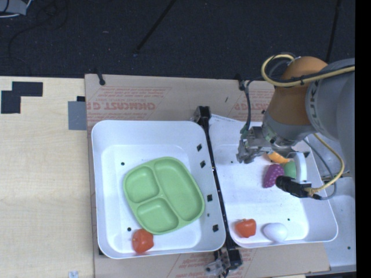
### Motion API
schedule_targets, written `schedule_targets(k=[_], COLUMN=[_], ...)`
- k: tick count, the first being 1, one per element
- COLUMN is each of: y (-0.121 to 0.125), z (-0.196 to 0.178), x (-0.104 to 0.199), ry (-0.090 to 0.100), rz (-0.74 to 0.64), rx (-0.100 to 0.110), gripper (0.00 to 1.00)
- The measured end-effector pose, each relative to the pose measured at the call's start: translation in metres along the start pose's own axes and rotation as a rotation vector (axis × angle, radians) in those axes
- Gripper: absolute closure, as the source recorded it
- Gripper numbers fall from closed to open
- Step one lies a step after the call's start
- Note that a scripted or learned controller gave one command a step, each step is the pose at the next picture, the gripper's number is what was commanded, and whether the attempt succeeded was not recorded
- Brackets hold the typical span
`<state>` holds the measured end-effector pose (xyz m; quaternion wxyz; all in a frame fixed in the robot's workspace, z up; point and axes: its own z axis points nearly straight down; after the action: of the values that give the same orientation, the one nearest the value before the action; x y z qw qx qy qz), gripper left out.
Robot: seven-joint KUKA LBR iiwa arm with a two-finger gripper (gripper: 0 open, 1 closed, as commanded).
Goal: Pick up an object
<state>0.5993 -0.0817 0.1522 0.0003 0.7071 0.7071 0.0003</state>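
The tool hangs low over the far part of the right bin; whether it is open, I cannot tell. Purple grapes lie just beside it, a red tomato and white egg along the near edge.

Grey arm with orange band cut off by the right edge. Its wrist covers part of a small orange object and a green object, both too hidden to identify. Metal two-finger gripper: finger spacing too small and dark to tell. Right white bin: far rim partly hidden behind the arm.
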Motion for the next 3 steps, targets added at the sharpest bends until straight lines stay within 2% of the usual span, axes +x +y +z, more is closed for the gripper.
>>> schedule_targets(k=[1,2,3], y=[-0.002,-0.002,0.006], z=[-0.062,-0.095,-0.100], x=[-0.006,-0.008,0.040], ry=[-0.001,0.000,0.002], rz=[0.000,0.000,-0.003], rx=[-0.002,0.002,0.002], gripper=[1.00,1.00,1.00])
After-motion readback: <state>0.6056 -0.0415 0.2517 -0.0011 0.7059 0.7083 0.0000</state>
